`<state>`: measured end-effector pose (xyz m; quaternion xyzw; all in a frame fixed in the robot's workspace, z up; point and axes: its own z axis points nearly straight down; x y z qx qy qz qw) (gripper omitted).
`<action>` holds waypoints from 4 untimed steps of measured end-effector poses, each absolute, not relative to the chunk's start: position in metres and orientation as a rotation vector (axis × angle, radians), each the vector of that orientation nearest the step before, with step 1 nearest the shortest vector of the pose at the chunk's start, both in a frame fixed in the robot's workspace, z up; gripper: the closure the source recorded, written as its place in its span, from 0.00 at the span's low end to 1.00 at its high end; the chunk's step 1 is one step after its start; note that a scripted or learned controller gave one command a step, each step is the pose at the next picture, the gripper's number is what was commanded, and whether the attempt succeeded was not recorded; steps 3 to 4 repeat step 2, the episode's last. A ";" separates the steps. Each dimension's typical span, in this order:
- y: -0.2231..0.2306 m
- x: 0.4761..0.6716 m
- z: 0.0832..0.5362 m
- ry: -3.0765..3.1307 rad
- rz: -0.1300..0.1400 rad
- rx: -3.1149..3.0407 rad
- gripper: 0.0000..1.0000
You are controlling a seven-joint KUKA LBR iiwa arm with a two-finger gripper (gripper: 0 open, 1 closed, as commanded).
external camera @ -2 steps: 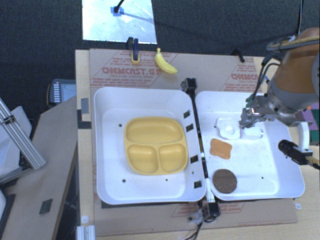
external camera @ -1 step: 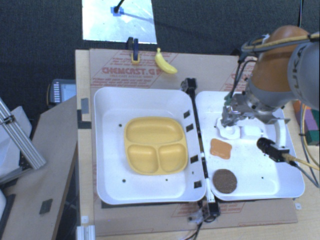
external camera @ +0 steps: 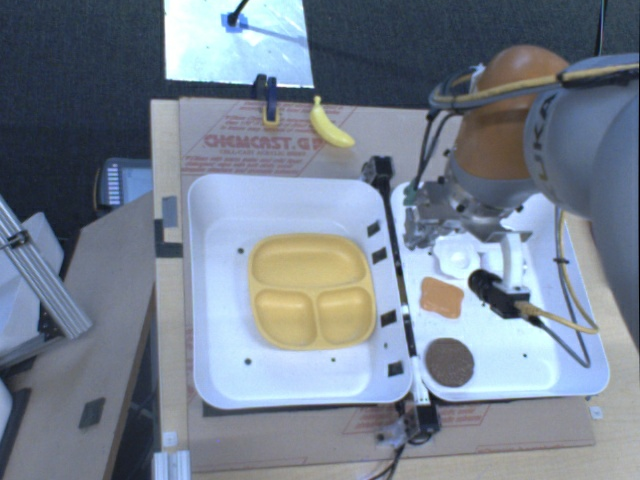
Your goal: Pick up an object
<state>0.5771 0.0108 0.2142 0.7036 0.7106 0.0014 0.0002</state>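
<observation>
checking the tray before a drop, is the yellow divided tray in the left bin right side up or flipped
Right side up: the yellow tray lies flat in the left bin with its three compartments facing up, hollows visible.

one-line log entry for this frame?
arm: over right bin | gripper: low by white piece, grasp unclear | orange piece, brown disc: loose | yellow tray: left bin

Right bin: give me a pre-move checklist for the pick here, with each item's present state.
1. Gripper over the right bin: ok.
2. Fingers open or shut: cannot tell.
3. Something held: cannot tell.
4. Orange toast-like piece lies free, apart from the brown round patty: ok.
5. White piece under the wrist, partly hidden: cannot tell if reachable.
6. Yellow divided tray sits in the left bin, out of the way: ok.
</observation>
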 end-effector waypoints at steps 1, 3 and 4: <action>0.052 0.592 0.221 2.230 0.006 2.211 1.00; 0.108 0.600 0.218 2.233 0.006 2.211 1.00; 0.108 0.600 0.218 2.233 0.006 2.211 1.00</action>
